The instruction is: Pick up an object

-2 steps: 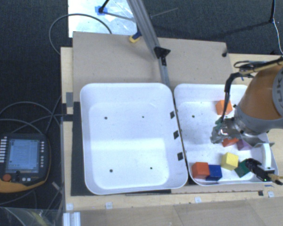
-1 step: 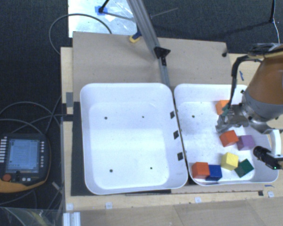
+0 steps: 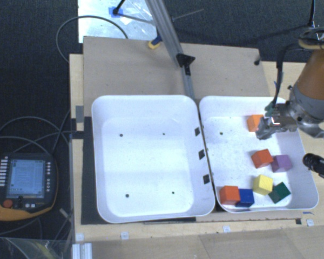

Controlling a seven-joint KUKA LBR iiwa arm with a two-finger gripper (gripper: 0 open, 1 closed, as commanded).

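Two white bins side by side, left bin point(image 3: 146, 155) bare, right bin point(image 3: 227, 123) scattered with blocks; gripper point(image 3: 268, 127) low in right bin's far corner, just beside orange block point(image 3: 253, 122), finger spread unclear; nearer: orange-red block point(image 3: 262, 158), purple block point(image 3: 282, 163), yellow block point(image 3: 263, 184), green block point(image 3: 280, 192), blue block point(image 3: 246, 197).

Grey robot arm with an orange band reaching in from the right.
Its dark two-finger end effector point(image 3: 268, 127) hangs low, wrist angled down and leftward.
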